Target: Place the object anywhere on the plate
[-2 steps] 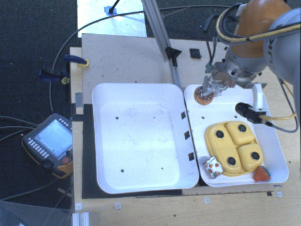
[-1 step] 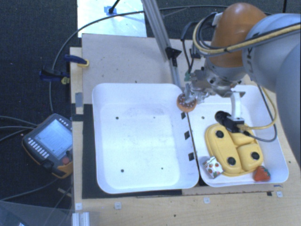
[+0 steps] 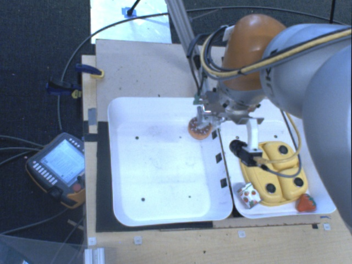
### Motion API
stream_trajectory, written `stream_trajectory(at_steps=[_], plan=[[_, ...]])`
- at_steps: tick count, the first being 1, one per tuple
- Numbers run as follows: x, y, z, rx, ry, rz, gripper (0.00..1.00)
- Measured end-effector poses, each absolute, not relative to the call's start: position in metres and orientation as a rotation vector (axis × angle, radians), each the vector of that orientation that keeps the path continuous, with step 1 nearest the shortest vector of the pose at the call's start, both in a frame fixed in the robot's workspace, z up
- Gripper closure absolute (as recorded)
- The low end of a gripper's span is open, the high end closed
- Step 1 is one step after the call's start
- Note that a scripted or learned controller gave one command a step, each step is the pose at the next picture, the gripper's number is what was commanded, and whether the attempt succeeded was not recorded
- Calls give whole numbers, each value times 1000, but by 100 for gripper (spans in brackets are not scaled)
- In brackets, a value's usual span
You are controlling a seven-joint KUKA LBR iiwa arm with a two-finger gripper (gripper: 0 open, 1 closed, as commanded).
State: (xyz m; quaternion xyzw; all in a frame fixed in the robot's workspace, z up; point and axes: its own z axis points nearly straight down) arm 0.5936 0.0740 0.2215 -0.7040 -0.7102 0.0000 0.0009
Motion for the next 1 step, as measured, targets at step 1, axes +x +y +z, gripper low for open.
stream_trajectory(at_steps=[1], plan=[[581,122,232,-2211,-2231,-3,100]])
